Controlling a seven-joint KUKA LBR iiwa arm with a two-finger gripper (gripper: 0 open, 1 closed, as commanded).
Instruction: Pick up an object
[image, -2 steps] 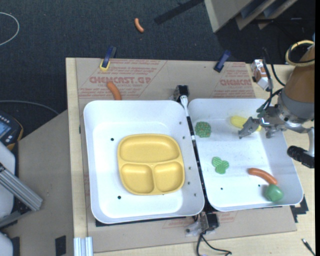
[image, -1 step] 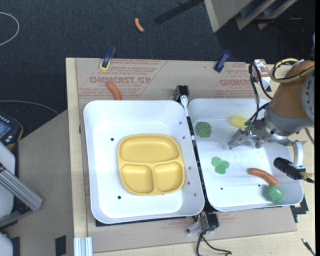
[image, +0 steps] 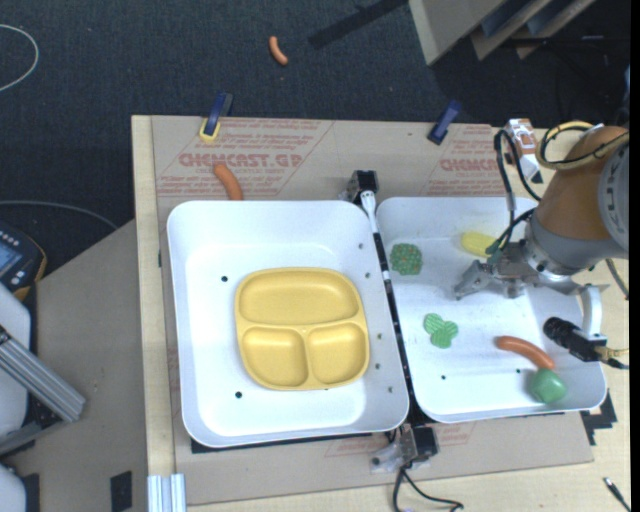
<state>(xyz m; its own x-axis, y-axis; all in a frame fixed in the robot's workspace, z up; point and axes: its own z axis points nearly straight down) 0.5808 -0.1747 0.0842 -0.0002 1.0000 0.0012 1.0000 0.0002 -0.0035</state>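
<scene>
Currently the fingers (image: 478, 281) are spread apart and grasp nothing, poised low over the right bin (image: 440, 395). A yellow piece (image: 477, 242) lies just behind them, a green broccoli piece (image: 439, 330) just ahead, and an orange sausage (image: 523, 349) nearby to their side
</scene>
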